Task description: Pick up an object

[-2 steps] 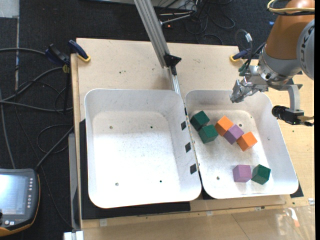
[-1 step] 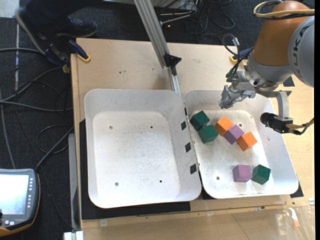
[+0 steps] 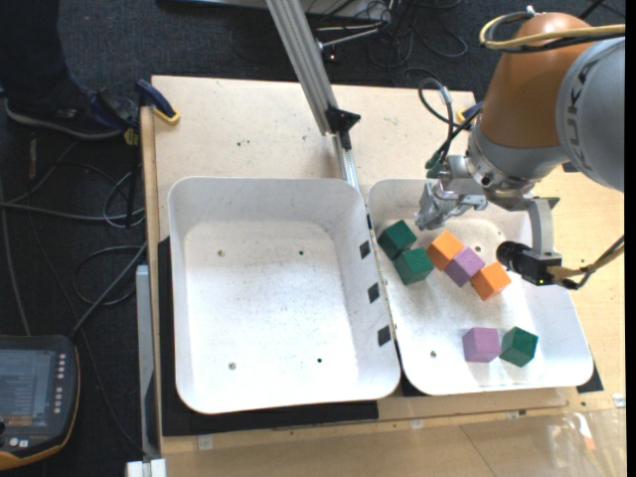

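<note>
Blocks [image 3: 452,264] clustered in right bin [image 3: 556,366], left bin [image 3: 199,366], fingers [image 3: 434,215] above, state unclear.

A pale wooden counter [image 3: 248,117] stands over dark carpet [image 3: 60,227]. A slanted aluminium rail [image 3: 298,43] crosses its far edge. Black cables [image 3: 397,18] tangle beyond it. A handheld control pendant [image 3: 35,391] lies on the floor at lower left.
</note>
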